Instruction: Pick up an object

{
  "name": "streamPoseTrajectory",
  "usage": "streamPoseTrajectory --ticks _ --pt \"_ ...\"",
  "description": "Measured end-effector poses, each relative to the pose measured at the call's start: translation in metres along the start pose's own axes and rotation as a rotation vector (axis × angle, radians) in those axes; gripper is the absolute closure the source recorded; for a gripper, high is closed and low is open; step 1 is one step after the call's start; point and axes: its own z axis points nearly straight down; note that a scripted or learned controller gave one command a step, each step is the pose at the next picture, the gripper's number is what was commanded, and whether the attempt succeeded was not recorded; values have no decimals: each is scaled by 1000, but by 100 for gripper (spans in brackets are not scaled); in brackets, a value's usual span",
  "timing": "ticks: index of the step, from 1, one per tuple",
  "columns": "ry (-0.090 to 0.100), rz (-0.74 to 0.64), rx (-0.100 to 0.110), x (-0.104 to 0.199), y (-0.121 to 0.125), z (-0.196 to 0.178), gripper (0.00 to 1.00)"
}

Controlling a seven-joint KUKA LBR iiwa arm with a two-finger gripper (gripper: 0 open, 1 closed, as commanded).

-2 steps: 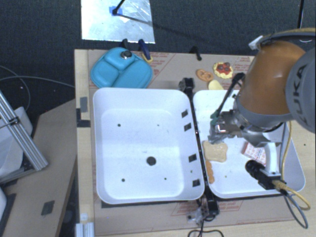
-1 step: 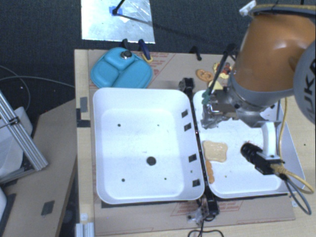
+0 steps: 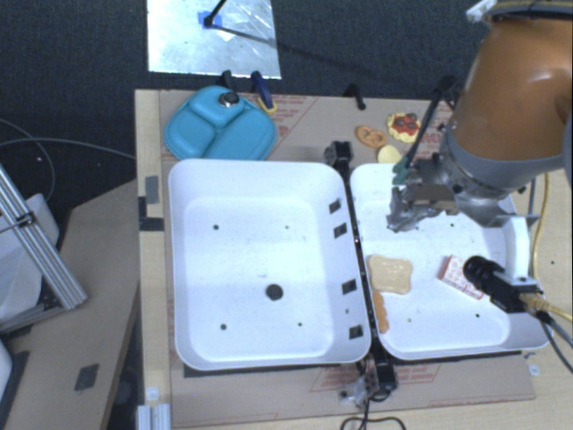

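Bread slice (image 3: pixel 390 274), a toy, lies flat near the left wall of the right bin (image 3: pixel 448 334). In that bin too are a red-and-white packet (image 3: pixel 455 276) toward its right side and a thin orange strip (image 3: pixel 380 313) along its left wall. The gripper (image 3: pixel 401 217) hangs over the bin's rear half; whether it is spread or pressed together cannot be told. Left of this bin sits the 2nd bin (image 3: pixel 242 258), holding 1 small dark disc (image 3: pixel 274 292).

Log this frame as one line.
gripper: over right bin | toast: in right bin, not held | disc: in left bin
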Motion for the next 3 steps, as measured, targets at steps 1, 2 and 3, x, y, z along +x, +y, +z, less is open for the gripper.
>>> streamPoseTrajectory --ticks 1,2,3 --pt "-2 3 9 -43 -1 73 100" --pt "1 -6 5 -17 -1 98 100" --pt "1 -6 6 8 -1 114 100"
